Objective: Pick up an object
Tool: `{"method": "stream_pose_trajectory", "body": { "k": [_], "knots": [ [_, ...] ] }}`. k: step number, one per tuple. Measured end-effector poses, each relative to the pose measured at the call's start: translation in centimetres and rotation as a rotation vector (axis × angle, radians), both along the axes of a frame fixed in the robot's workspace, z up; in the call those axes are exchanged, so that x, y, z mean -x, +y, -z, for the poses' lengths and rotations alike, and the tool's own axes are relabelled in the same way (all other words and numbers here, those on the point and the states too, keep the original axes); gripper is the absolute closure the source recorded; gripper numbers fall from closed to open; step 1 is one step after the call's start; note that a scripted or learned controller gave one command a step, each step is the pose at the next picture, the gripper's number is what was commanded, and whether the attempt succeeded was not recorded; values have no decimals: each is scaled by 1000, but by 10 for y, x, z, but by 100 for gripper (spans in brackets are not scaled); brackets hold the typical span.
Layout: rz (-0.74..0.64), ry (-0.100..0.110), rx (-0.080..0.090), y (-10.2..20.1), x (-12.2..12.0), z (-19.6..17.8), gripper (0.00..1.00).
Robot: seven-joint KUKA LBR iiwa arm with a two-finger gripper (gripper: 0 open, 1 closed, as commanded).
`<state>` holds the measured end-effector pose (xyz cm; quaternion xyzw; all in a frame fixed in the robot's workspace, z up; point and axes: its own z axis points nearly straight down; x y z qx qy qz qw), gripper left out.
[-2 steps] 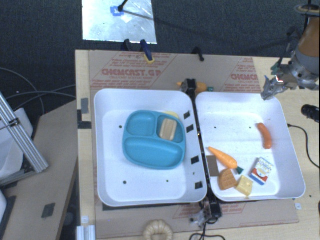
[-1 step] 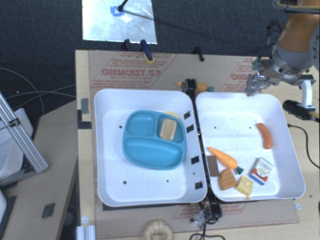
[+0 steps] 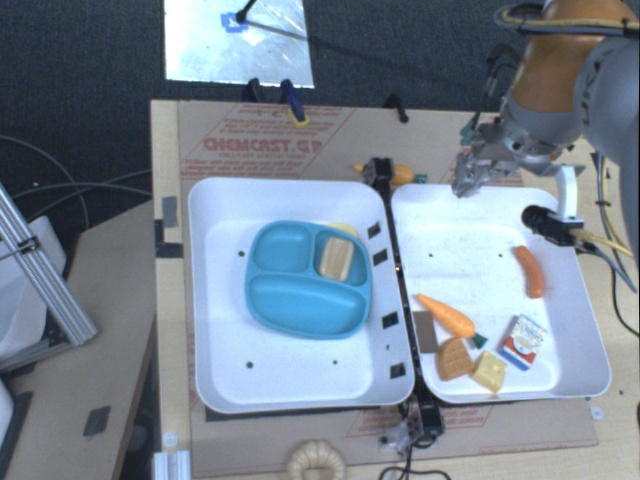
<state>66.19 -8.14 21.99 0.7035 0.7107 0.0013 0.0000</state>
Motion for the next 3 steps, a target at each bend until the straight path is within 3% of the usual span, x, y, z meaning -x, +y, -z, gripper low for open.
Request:
{"method": "stream_pose_trajectory", "body": {
  "k": [1,3],
  "knots": [
    [2,-2,1,42,-5,-16,100],
    [5,-1,2,42,0,-13,100]
  ]
}}
